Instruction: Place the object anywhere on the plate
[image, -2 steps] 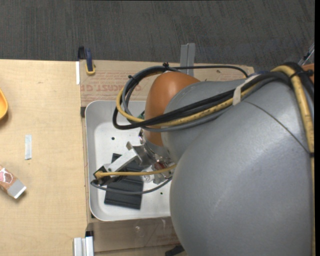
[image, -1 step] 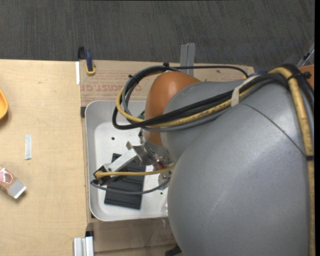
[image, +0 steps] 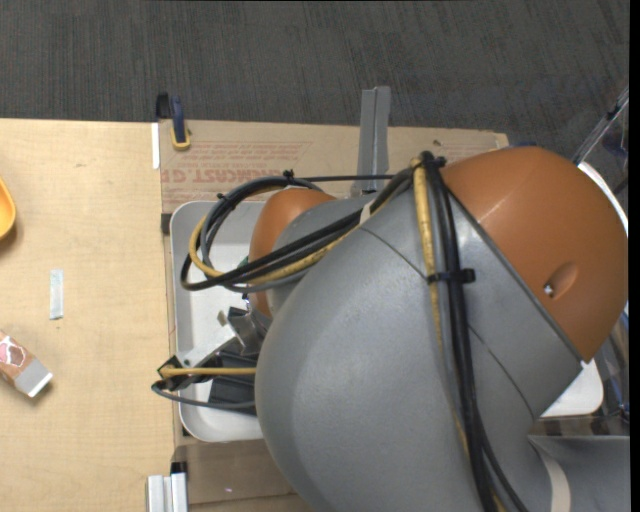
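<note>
Camera view: arm (image: 400, 370) hides the bin (image: 185, 300); end effector's position unclear.

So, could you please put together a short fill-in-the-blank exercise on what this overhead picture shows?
1. The large grey arm covers most of the white ____ beneath it.
2. The cap at the arm's joint is coloured ____.
3. Black and ____ cables loop over the bin's left part.
4. A small wrapped item lies on the wooden bench to the ____ of the bin.

Missing words: bin; orange; yellow; left
</note>
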